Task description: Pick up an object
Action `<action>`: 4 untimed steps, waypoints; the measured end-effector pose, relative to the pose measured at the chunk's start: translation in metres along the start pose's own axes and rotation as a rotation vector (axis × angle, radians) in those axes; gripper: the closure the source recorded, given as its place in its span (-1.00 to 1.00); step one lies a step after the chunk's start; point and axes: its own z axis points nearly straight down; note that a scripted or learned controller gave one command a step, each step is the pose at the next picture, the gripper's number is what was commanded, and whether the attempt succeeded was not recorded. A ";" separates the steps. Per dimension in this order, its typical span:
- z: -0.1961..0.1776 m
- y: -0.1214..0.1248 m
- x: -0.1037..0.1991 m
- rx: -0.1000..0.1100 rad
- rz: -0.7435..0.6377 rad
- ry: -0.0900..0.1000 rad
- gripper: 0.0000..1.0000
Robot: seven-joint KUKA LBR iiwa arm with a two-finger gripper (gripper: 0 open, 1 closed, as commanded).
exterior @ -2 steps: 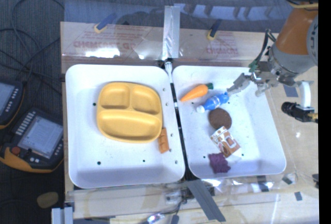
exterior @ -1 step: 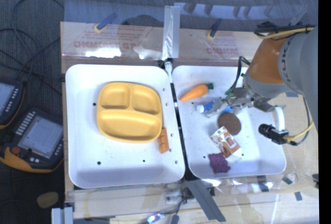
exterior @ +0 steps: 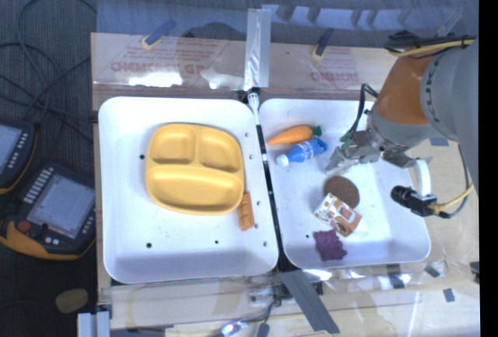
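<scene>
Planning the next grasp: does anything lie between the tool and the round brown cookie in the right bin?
Nothing visible does. The tool hangs just above-left of the round brown cookie, with bare white bin floor between them.

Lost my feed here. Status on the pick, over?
Pincer low in right bin, nothing seen held. Nearest: brown disc, blue bottle. Carrot and wrapper close by.

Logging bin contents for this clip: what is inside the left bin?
The left bin holds a yellow divided plate, its three compartments bare, and a small orange piece against the plate's right edge. Whatever lies beneath the plate is covered.
</scene>
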 end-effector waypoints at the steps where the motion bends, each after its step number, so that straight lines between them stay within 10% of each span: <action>1: 0.000 0.000 0.000 0.000 0.000 0.000 -1.00; 2: 0.009 -0.068 0.031 -0.025 -0.100 -0.011 -1.00; 3: 0.010 -0.011 0.022 -0.021 -0.097 -0.008 -1.00; 4: -0.041 -0.069 0.047 -0.003 -0.115 -0.001 -1.00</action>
